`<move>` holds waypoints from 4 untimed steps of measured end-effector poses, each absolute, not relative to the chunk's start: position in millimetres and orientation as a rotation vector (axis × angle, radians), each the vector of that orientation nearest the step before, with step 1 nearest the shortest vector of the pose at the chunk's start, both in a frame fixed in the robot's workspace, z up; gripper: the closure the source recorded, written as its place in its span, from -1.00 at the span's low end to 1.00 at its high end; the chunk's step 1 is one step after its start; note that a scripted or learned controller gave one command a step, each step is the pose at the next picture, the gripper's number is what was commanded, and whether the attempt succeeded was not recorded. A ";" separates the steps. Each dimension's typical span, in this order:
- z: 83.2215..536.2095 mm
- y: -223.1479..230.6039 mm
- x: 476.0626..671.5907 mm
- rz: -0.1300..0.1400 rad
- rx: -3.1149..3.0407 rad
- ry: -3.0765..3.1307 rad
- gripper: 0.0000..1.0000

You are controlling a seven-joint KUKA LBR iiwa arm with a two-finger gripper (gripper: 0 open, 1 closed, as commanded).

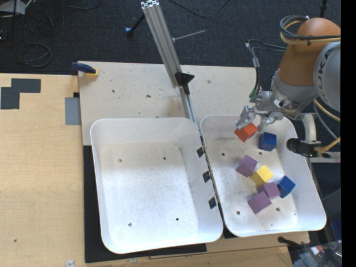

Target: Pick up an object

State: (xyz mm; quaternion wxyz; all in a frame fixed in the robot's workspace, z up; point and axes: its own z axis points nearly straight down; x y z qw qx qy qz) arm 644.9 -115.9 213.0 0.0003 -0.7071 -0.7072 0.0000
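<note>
The tool (248,125) grips an orange block (246,132), its fingers partly hiding the block's top.

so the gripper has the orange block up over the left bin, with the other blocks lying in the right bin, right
Not quite: the gripper has the orange block up over the right bin, not the left one. The camera view shows it near that bin's far edge, with the other blocks, such as the yellow block, lying in the same right bin.
</note>
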 end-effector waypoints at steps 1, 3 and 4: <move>204.5 -64.9 632.9 0.004 -2.214 -2.220 1.00; 226.5 39.9 607.1 0.004 -2.211 -2.223 1.00; 216.7 92.6 599.0 0.006 -2.211 -2.223 1.00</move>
